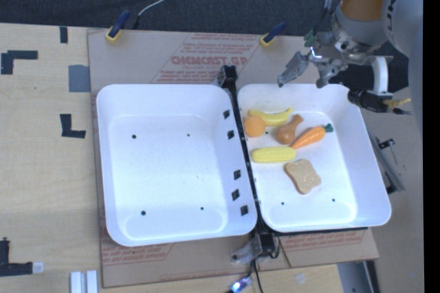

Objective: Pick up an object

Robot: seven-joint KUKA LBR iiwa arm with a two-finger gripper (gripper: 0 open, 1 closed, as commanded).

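While above the right bin's (357,147) far rim, hand (304,76) spread wide, nothing between its fingers.

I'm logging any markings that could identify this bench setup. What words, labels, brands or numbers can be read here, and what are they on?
"CHEMCAST GP": red print on the brown board under the two bins, behind the left bin; the reading is fairly sure, though faint.
More red print in lines around it on the same board: too small and blurred to read.
Black shapes on the bench at left: marks, not letters.
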